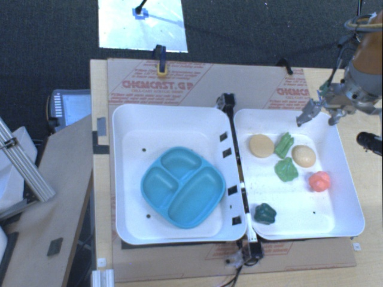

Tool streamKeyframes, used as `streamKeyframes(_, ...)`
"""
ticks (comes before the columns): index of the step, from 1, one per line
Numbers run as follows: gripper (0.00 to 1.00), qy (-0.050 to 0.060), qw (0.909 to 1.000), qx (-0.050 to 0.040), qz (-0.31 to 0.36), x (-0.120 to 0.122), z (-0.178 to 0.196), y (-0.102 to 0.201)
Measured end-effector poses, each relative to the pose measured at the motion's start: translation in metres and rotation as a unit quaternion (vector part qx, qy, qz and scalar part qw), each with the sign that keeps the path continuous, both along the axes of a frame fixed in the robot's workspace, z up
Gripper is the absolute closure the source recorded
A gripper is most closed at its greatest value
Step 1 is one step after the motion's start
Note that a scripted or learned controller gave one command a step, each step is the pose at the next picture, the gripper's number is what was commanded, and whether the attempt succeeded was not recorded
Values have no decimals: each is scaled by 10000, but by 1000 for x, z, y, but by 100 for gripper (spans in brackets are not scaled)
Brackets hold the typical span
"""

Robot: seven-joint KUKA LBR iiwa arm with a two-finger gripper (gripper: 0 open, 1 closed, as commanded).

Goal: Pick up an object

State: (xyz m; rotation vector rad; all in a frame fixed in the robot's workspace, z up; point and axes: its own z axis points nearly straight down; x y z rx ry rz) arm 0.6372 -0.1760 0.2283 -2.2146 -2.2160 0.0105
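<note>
Pincer is hovering over the far edge of the right shallow white bin, fingers spread apart, nothing between them. Grey arm with orange band is coming in from the right.

Candidates are all sitting in that right bin, nearer the camera than the pincer:
- tan round bun-shaped piece, below and to the left
- light green ridged plastic piece, just below, touching nothing of the pincer
- beige egg-shaped piece, almost straight below
- green leafy lump, further below
- pink-red round lump, further below
- dark green small lump, farthest off, near the bin's near-left corner

Left shallow white bin, well left of the pincer, is holding a blue compartment plastic tray. Both bins are resting on the worktop.
</note>
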Motion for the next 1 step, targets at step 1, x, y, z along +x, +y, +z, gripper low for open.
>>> streamKeyframes(1, 0, -62, 10000, -10, 13, 2, 9, 1)
